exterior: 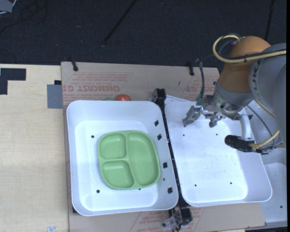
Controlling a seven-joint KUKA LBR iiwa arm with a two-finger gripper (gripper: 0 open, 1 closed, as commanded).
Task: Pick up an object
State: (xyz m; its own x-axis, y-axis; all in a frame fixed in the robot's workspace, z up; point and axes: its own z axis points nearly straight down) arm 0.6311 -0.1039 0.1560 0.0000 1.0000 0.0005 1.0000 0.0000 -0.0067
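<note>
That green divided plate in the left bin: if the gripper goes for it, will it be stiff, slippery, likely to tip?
The plate looks like moulded plastic, so probably stiff and light. Its surface seems smooth and it lies flat in the left bin, so it may slide rather than tip. The low rim gives the gripper little to pinch; a grasp may slip.

a robotics lab or test cell is indicated — not a home or kitchen. two shallow white bins (82,129) are set side by side on a sheet of printed cardboard (135,83), which is laid on a pale wooden bench (24,149). a grey industrial arm with an orange band (246,57) is mounted at the right, with loose cables (222,45) looped around it. dark carpet (111,23) with trailing wires is seen behind the bench — black and grey tape patches (9,79) are stuck on the benchtop.
</note>
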